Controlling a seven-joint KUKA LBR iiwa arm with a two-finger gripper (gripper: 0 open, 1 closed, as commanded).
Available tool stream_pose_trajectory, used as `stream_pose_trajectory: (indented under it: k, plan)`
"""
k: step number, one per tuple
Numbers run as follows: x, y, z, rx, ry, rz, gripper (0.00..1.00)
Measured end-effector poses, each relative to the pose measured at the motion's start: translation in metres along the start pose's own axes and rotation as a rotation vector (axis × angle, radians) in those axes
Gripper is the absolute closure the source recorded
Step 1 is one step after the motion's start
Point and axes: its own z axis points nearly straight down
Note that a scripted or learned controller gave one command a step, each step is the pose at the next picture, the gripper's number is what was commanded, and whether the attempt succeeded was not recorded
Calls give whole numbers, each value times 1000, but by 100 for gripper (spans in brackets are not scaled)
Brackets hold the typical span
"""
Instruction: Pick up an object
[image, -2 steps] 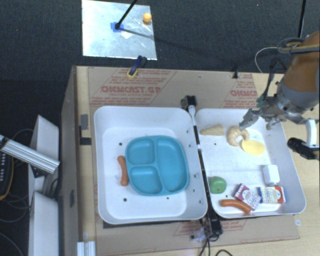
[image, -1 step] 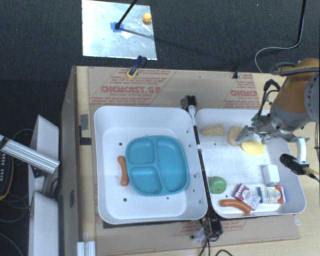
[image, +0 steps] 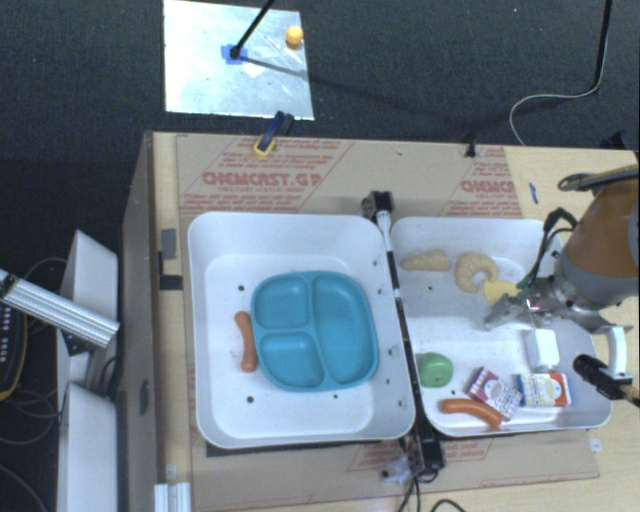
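tool (image: 510, 312) low in the right bin (image: 455, 235), open or closed: cannot tell | nearest thing: yellow piece (image: 499, 291) just up-left of tool, beside croissant (image: 475, 270) | judged next: short shift up-left

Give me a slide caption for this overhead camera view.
Arm's gripper over the right bin of toy food; blue divided plate in the left bin.

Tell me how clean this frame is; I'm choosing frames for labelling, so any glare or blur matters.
Camera view: lighting is even and soft, shadows faint. The shiny sheet on the floor shows glare. The white bins look bright but keep edges. The tool region is slightly soft; small items stay readable.
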Motion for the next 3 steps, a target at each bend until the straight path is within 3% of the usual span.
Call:
stream_pose_trajectory:
  k: [1, 2, 3]
  plan:
    - [31, 61, -1, -4, 1, -3, 0]
    - [59, 103, -1, -3, 1, -4, 0]
    - [58, 105, -14, -4, -2, -7, 100]
